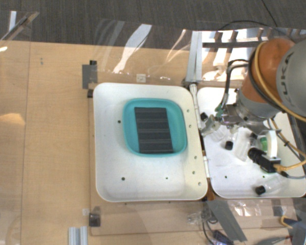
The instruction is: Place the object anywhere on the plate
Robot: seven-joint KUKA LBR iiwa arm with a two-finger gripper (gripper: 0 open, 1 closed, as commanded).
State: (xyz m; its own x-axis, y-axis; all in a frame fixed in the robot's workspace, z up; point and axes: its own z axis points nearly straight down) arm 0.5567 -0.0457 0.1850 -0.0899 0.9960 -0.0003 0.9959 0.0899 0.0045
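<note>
A teal square plate (180,131) with a dark ridged centre lies in the left white bin (112,177). My gripper (228,129) hangs low over the right white bin (234,185), near its left side, below the grey arm with the orange band (268,60). Under and around it lie small pieces: a black bit (228,145), another black bit (260,190) near the front edge, a clear plastic piece (242,148) and a green-and-white item (265,143). The arm's body hides the space directly beneath the gripper.
A metal divider rail (195,60) runs back from between the two bins. Cables (290,162) loop at the right bin's right side. Clear plastic sheeting (137,40) lies behind the bins on the wooden bench.
</note>
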